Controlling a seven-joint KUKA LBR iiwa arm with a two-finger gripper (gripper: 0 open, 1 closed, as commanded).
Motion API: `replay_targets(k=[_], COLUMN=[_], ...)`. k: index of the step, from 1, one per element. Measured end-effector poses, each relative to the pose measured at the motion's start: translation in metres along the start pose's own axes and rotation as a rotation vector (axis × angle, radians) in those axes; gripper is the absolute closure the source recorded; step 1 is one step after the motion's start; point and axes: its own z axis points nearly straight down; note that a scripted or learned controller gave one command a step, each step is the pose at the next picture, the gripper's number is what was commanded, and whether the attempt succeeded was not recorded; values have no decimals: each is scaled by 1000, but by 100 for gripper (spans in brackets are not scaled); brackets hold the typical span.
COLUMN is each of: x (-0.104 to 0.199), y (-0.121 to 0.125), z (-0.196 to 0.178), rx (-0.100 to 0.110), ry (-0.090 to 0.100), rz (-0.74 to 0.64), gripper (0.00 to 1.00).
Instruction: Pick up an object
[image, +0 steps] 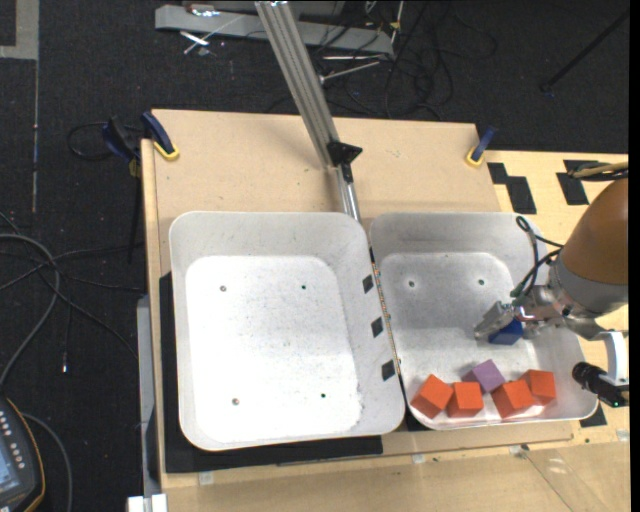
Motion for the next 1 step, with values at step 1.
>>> replay_targets(k=[1], x=[0], y=[1], z=[-12], rx=[-3], ry=[-2], rz=[0], gripper=[100])
